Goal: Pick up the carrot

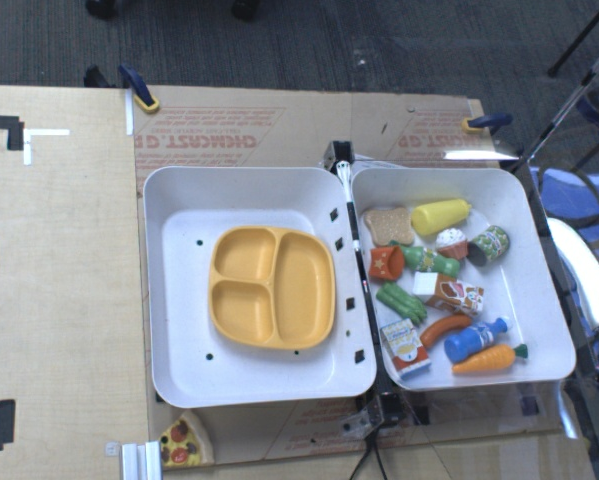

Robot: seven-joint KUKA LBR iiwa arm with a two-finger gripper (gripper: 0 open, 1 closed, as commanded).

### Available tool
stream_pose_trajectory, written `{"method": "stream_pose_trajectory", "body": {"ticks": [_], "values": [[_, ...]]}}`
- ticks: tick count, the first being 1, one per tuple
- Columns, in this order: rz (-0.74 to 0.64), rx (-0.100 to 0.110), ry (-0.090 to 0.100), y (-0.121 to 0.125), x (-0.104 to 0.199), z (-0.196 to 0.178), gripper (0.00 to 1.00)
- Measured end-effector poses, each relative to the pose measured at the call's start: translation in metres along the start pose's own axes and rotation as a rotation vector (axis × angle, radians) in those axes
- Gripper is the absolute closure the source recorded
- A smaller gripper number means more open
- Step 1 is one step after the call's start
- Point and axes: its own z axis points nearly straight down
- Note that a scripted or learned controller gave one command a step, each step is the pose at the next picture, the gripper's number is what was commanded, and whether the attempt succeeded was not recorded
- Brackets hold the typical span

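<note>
**Carrot lying at the near right corner of the right bin**

The carrot (486, 360) is lying in the right bin (545, 268), close to its near wall and towards the right corner, orange body pointing left and green top to the right. Just beside it on the far side a blue bottle (471, 340) is resting, and left of that a reddish sausage (445, 329) is sitting at a slant. A small juice carton (404, 346) is leaning near the bin's near left corner.

Farther back, a slice of bread (389, 227) and a yellow piece (440, 215) are lying side by side, with a tomato-red piece (386, 263), green vegetables (426, 260) and a dark can (490, 245) crowding the middle — all loose, touching one another in places.

The left bin (169, 298) is holding a yellow divided plate (273, 287), three compartments facing up. A pizza slice toy (182, 442) is lying on the table (49, 298) by that bin's near edge.

The claw's state cannot be told from this view.
</note>
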Motion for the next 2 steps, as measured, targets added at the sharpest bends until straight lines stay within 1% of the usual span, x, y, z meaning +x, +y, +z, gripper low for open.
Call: {"method": "stream_pose_trajectory", "body": {"ticks": [1, 2], "values": [[0.0, 0.0, 0.0, 0.0, 0.0001, 0.0, 0.0], [-0.002, 0.0, -0.004, 0.0024, -0.001, -0.0081, 1.0]]}}
